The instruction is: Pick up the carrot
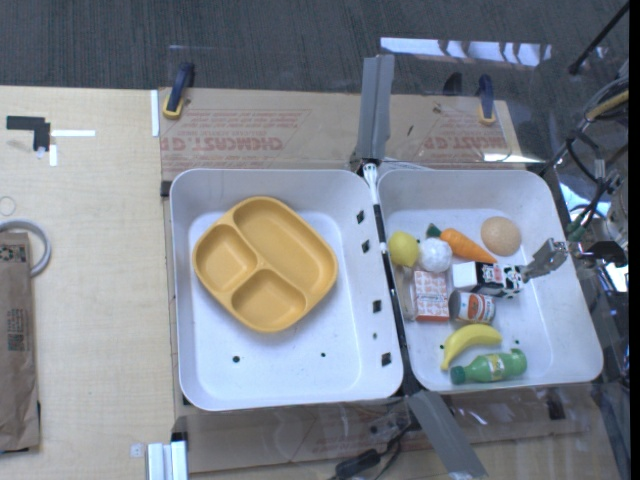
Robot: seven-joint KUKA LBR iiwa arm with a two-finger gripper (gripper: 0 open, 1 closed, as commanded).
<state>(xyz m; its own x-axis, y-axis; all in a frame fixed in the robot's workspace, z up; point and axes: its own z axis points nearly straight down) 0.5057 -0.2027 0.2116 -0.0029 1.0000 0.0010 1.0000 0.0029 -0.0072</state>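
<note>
The carrot lies left of the gripper, apart; whether that gripper grips anything, I cannot tell.

We note a yellow divided plate in the left bin. In the right bin, a lemon, white ball, tan egg, small carton, can, banana and green bottle. Brown paper bag at frame's left edge.
</note>
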